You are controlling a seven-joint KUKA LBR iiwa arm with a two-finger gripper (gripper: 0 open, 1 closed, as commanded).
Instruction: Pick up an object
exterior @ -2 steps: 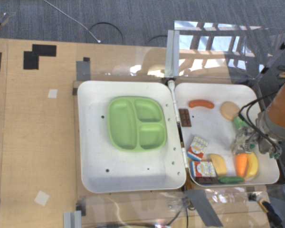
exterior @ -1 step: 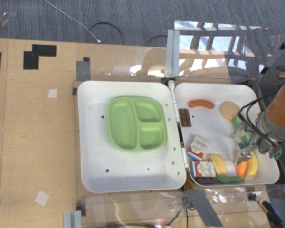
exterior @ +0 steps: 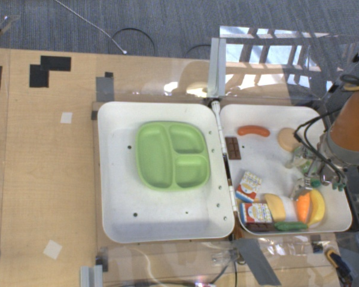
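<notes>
The right bin (exterior: 341, 223) holds several toy foods. A red sausage (exterior: 253, 131) and a tan bun (exterior: 286, 138) lie at its far side. A brown bar (exterior: 231, 148) rests by the left wall. Toward the front are a small white carton (exterior: 249, 186), a printed box (exterior: 257, 211), a pale yellow piece (exterior: 276, 207), an orange carrot (exterior: 303, 207), a banana (exterior: 316, 205) and a green pod (exterior: 290, 226). My gripper (exterior: 309, 175) hangs low over the bin's right side, just above the carrot and banana. No object is visibly held.
The left bin (exterior: 113, 220) carries a green divided plate (exterior: 172, 155). The arm's grey wrist and orange band (exterior: 353, 124) with dark cables cover the right bin's far right corner. A metal divider post (exterior: 216, 70) stands behind the bins.
</notes>
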